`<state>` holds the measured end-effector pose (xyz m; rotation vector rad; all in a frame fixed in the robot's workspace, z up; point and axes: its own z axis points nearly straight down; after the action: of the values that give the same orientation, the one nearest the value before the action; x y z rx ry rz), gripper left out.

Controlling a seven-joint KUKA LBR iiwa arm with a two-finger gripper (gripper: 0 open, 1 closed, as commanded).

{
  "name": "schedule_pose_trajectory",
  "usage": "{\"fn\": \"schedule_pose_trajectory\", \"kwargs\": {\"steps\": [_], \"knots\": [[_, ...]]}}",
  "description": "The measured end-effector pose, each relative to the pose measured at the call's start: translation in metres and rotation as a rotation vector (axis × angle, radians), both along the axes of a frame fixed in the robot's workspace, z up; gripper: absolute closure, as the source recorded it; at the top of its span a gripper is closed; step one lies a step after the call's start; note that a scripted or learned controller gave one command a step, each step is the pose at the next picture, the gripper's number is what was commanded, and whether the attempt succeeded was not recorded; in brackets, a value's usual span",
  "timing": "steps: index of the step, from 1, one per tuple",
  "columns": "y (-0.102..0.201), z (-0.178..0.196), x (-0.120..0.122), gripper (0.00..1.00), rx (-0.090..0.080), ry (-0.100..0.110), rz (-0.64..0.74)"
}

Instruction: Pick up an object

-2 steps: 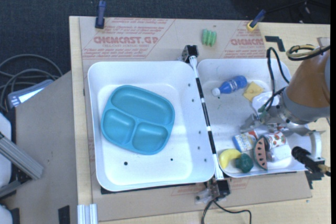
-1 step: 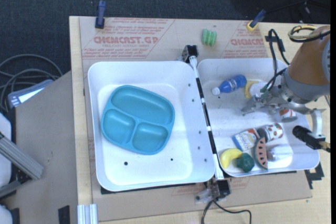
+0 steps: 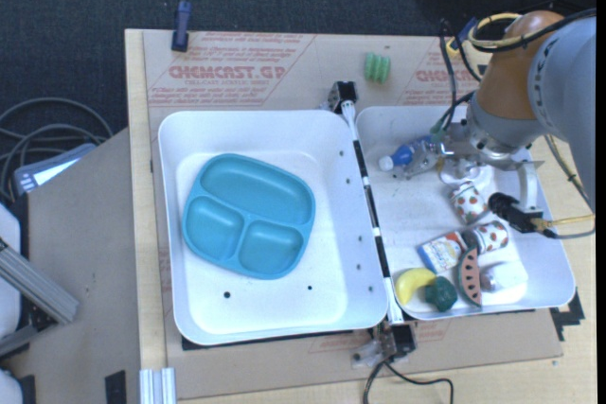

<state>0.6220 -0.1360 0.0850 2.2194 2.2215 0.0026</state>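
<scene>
The right bin (image 3: 549, 284) holds several small objects. A small blue and white bottle (image 3: 401, 156) lies near its far left side. Close to the middle is a red-spotted white piece (image 3: 466, 201), with a second one (image 3: 492, 237) nearer the front. Along the front lie a blue and white packet (image 3: 441, 252), a yellow lump (image 3: 414, 283), a dark green lump (image 3: 440, 296) and a brown curved piece (image 3: 469, 277). My gripper (image 3: 453, 160) is low in the far part of this bin, just right of the bottle and above the first spotted piece.
In the left bin (image 3: 180, 137) rests a blue divided plate (image 3: 248, 215). A green item (image 3: 378, 68) and a blue item (image 3: 181, 24) sit on the board behind the bins. The grey arm with its orange band (image 3: 516, 61) and cables hang over the right bin's far right corner.
</scene>
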Motion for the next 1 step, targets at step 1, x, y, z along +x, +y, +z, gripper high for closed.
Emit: {"fn": "schedule_pose_trajectory", "kwargs": {"steps": [1], "knots": [[0.0003, -0.0004, -0.0371, 0.0, 0.0, 0.004, -0.001]]}}
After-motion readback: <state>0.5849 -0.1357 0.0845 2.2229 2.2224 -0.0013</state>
